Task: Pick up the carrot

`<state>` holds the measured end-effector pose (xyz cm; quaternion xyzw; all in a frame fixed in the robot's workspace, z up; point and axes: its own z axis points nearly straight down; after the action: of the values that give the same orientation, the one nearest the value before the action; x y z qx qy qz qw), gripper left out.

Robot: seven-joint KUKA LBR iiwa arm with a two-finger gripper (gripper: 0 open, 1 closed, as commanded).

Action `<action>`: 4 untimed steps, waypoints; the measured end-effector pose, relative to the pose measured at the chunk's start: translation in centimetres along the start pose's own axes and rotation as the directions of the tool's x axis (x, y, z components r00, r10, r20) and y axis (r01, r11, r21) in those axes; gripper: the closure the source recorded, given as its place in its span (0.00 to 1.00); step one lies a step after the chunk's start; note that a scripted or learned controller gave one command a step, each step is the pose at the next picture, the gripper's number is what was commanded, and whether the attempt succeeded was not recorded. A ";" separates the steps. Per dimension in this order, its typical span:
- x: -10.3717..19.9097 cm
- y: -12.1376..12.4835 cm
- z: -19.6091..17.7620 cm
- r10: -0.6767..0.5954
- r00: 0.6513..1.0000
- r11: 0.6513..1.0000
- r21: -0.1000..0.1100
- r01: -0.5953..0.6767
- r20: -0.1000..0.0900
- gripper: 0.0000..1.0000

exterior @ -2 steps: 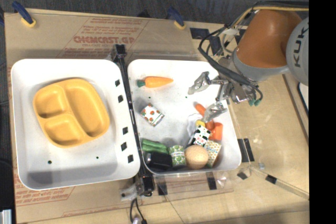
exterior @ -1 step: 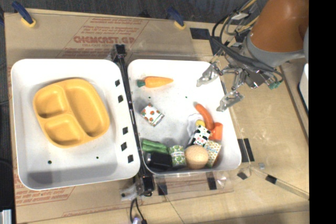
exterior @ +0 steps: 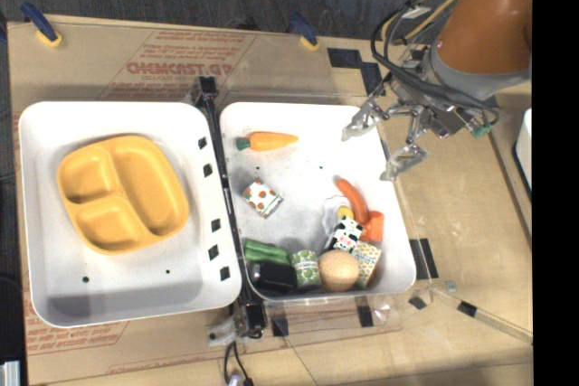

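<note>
**A:** Starting at the left, what sits on the worktop (exterior: 90, 348)?

**B:** A shallow white left bin (exterior: 41, 285), and in it a yellow tray (exterior: 122, 192) with three compartments, lying a little askew. Just beside it, with black clips along the seam, comes the right bin (exterior: 298, 115).

**A:** And the carrot?

**B:** The carrot (exterior: 268, 140) lies flat on the floor of the right bin, near its far wall and toward its left side. It is a small toy-like piece: smooth orange body tapering to the right, with a dark green stub at the left end. Nothing touches it; bare white floor lies all round.

**A:** What else is in that bin?

**B:** A small patterned carton (exterior: 261, 198) sits below the carrot, apart from it. Along the near wall lies a crowd: a green vegetable (exterior: 265, 251), a black block (exterior: 270, 276), a pale round ball (exterior: 336, 269), and a black-and-white spotted piece (exterior: 345, 235). An orange-red piece (exterior: 353, 199) slants above those; it may be a pepper, though I can't be sure at this size.

**A:** And the tool?

**B:** The tool (exterior: 380, 145) hangs over the right bin's far right corner, well apart from the carrot. Its two metal fingers (exterior: 359, 123) are spread wide, with nothing between them. The grey arm with its orange band (exterior: 484, 9) reaches in from the right.
</note>
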<state>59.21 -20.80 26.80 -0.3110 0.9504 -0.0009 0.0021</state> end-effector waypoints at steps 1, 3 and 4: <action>-2.2 -1.6 9.9 0.040 0.999 0.999 -0.011 -0.040 -0.007 0.00; -9.4 2.3 17.4 0.143 0.990 0.990 0.000 -0.143 -0.015 0.00; -9.2 3.7 17.7 0.535 0.844 0.844 -0.004 -0.536 -0.031 0.00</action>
<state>64.56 -12.41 9.15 -0.0336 0.9993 0.0014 -0.0132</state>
